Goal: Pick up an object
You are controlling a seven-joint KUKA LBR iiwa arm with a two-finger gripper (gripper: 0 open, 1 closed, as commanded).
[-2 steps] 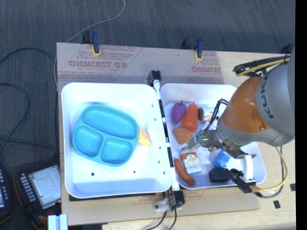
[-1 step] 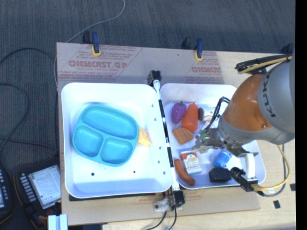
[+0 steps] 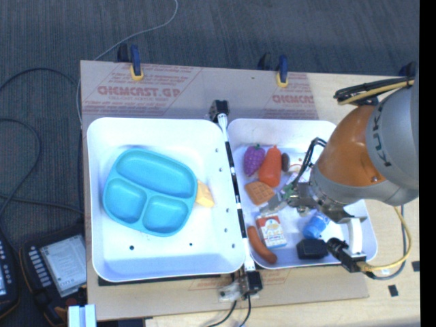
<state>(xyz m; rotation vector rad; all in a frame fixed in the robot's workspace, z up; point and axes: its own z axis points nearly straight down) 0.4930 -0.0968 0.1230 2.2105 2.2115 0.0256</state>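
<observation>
Arm [image 3: 364,159] bent over right bin [image 3: 300,125], pincer [image 3: 289,195] seemingly near waffle [image 3: 259,192]

Two bins sit side by side on the bench. The left bin [image 3: 102,251] holds a divided plate [image 3: 148,191] at its middle, a wedge [image 3: 205,195] touching the plate's three o'clock edge. In the right bin [image 3: 235,155], grapes [image 3: 253,159] and a carrot [image 3: 270,167] lie toward twelve, a waffle [image 3: 259,193] just below them, a carton [image 3: 272,231] and sausage [image 3: 261,244] toward six.
</observation>
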